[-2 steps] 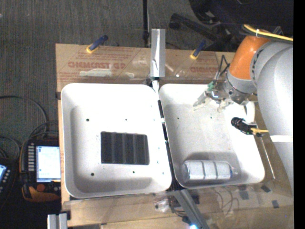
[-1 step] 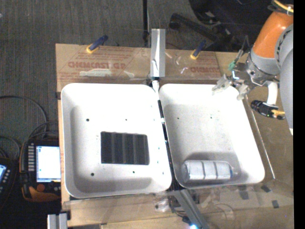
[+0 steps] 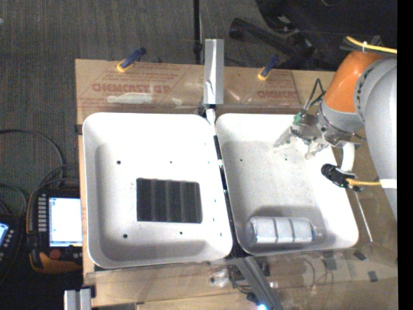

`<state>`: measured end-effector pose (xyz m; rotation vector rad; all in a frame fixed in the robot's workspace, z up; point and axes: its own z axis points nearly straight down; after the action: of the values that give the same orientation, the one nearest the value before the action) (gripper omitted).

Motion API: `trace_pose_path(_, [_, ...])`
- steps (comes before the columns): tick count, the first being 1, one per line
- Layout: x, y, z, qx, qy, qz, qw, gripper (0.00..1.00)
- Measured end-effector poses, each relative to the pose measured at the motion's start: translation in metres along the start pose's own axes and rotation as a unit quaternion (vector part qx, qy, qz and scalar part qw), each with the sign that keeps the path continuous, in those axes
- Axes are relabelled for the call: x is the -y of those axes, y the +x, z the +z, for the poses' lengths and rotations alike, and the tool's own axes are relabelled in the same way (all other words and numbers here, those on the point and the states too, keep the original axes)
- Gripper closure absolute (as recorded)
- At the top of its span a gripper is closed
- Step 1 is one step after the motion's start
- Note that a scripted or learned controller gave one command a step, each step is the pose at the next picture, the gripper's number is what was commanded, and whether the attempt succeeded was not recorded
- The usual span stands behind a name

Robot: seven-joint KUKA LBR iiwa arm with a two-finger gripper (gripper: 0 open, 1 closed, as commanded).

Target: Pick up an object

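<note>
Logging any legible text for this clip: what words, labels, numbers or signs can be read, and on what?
Red print on the cardboard sheet, left part: reads upside down, perhaps "CHEMCAST", too blurred to be sure.
Red print on the same sheet, right part, behind the right bin: too blurred to read.
Pendant screen: too small to read.

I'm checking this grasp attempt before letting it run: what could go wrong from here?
The gripper hovers near the right bin's far edge, while the clear bottle lies near the front wall, so a straight descent would likely close on nothing. The bottle lies on its side and could roll or slip. Being close to the wall, it leaves little finger room.
</note>
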<state>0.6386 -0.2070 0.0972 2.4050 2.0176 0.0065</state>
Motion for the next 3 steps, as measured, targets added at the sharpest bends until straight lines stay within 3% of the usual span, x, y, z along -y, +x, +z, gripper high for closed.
trace_pose_path(1, [0.018, 0.06, -0.017, 0.001, 0.003, 0.035, 0.9994, 0.0])
trace_pose_path(2, [0.012, 0.014, -0.077, 0.003, 0.002, 0.074, 0.9973, 0.0])
trace_pose_path(3, [0.067, -0.009, -0.119, 0.002, 0.003, 0.119, 0.9929, 0.0])
